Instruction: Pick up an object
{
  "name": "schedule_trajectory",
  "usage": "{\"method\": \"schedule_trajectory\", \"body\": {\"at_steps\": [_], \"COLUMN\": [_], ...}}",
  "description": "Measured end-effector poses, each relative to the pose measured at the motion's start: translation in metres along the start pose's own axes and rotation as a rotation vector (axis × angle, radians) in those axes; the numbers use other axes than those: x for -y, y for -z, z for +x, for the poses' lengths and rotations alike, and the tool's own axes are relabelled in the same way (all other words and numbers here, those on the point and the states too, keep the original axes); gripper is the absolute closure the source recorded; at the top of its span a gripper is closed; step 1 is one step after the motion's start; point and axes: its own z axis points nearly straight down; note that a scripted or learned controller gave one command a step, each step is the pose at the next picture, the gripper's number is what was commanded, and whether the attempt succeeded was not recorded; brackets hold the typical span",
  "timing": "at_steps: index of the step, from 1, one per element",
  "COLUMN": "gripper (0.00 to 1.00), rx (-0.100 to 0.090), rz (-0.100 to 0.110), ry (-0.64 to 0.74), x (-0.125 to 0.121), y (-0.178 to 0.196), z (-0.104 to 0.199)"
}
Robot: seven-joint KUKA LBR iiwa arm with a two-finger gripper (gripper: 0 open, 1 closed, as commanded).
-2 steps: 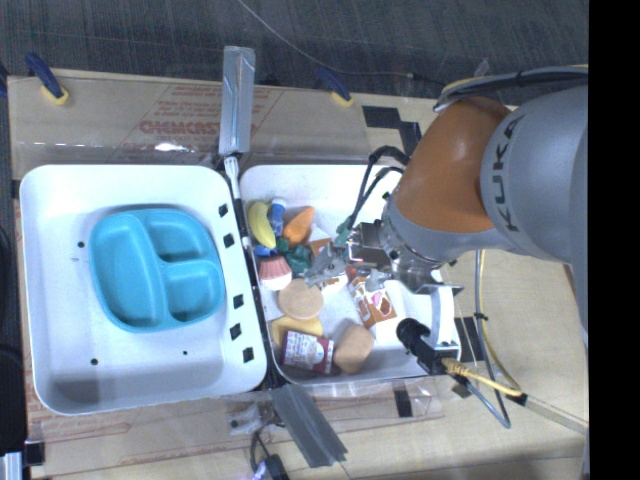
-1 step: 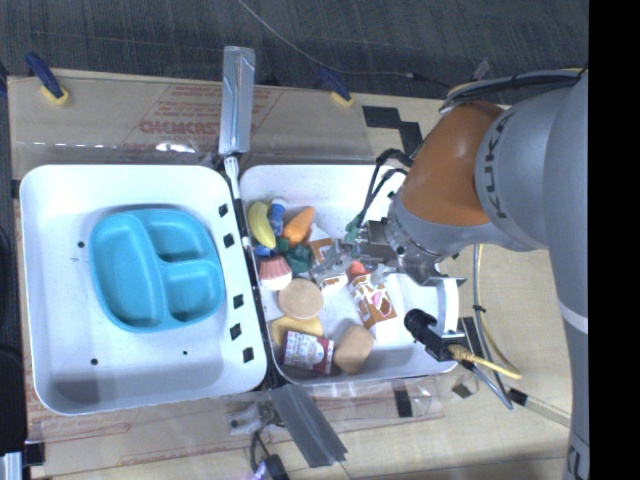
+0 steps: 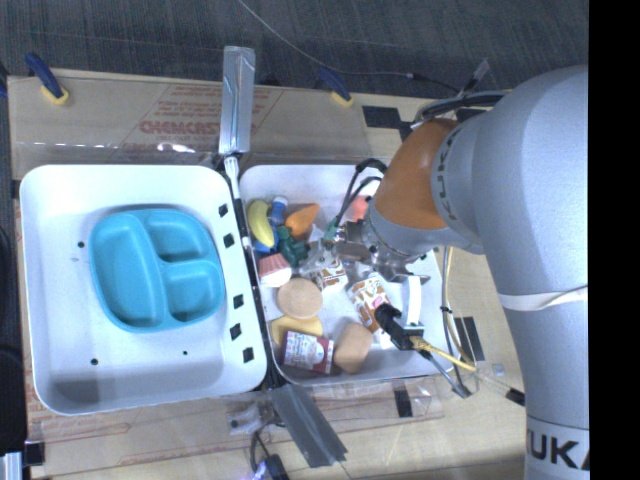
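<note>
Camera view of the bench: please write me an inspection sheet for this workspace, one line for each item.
Surface: bench with cardboard sheet under two white bins, held by blue clamps.
Job's things: right bin holds a pile of small items, among them a banana, a tan round disc, a red packet.
Clutter: left bin holds a blue divided tray.
Grippers: gripper is down in the right bin over the pile; finger state cannot be judged.
Cables: a thin cable crosses the floor above the bench; black cable loops at the wrist.
Surroundings: dark carpet floor; metal bracket between the bins.
</note>
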Motion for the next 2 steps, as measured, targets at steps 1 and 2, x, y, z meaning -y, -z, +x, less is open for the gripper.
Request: {"method": "schedule_trajectory", "body": {"at_steps": [1, 2], "gripper": [1.0, 1.0], "rx": [0.001, -0.003], "rz": [0.004, -0.003], "ry": [0.005, 0.023], "x": [0.001, 0.015], "y": [0.009, 0.102], "z": [-0.001, 0.084]}}
